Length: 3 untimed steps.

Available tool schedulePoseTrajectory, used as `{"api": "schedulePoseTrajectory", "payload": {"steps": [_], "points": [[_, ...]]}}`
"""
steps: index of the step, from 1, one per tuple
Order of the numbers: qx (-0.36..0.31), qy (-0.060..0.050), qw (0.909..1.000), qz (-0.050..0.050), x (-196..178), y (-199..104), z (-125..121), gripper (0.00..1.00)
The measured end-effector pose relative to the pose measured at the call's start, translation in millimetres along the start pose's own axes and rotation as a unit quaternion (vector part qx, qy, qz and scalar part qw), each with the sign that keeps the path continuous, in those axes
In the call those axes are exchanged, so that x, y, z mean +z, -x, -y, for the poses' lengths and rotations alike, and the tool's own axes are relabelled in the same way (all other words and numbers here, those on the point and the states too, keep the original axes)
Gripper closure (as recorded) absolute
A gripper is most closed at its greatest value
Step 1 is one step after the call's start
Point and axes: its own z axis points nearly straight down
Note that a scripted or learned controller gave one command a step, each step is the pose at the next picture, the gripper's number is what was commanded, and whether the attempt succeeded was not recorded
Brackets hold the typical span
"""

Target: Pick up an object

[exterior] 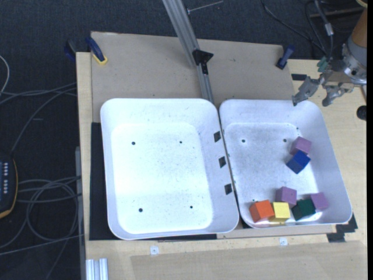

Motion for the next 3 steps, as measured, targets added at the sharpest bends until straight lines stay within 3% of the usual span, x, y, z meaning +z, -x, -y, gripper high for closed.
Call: {"api": "schedulePoseTrajectory", "payload": {"steps": [1,3], "points": [[0.0,0.0,1.0,0.0,0,0,0,0.0],[0.0,-0.002,1.0,-0.001,121,-10,-6,0.0]]}}
